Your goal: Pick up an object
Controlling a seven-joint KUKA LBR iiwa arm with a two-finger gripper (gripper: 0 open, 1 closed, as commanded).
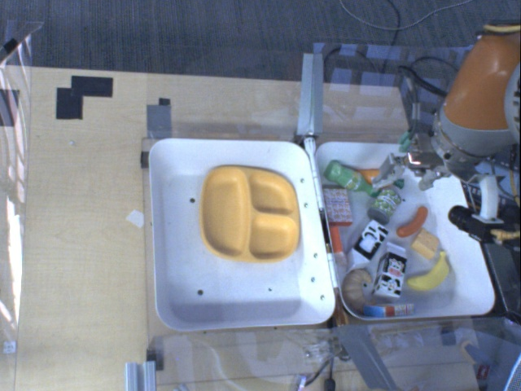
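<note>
End effector hangs low over the right bin beside a green bottle, its grip state unclear

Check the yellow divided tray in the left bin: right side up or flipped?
Flipped. The yellow tray lies in the left bin with its three compartments bulging upward as rounded humps, not hollows.

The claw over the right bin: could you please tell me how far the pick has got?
Done: the claw has reached the right bin, low by the green bottle. In hand: nothing visibly gripped. Left: closing on an object and lifting it; the banana and sausage lie untouched.
</note>
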